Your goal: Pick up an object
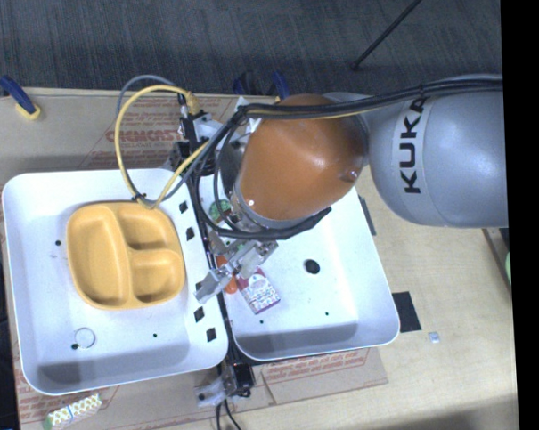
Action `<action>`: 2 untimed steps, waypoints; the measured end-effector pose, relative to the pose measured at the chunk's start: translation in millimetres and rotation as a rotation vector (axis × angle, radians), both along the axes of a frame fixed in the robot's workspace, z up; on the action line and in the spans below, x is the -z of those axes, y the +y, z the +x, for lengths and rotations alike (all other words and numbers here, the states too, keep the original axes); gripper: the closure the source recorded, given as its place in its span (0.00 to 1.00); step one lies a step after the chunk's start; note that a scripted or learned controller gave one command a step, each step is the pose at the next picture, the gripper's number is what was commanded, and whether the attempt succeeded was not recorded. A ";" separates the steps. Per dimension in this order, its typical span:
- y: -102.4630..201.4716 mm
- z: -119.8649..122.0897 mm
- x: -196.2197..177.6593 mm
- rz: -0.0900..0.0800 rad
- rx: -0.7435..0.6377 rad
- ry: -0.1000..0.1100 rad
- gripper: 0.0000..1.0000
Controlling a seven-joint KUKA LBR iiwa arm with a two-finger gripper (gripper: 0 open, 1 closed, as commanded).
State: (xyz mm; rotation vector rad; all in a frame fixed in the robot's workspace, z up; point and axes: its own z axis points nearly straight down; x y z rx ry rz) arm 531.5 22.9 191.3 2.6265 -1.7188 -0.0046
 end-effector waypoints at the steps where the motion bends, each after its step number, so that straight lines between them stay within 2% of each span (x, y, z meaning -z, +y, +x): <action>1: 6.3 -55.7 -0.1 0.000 -0.093 0.000 0.00; 2: 24.9 -55.6 -6.5 0.002 -0.707 -0.001 0.00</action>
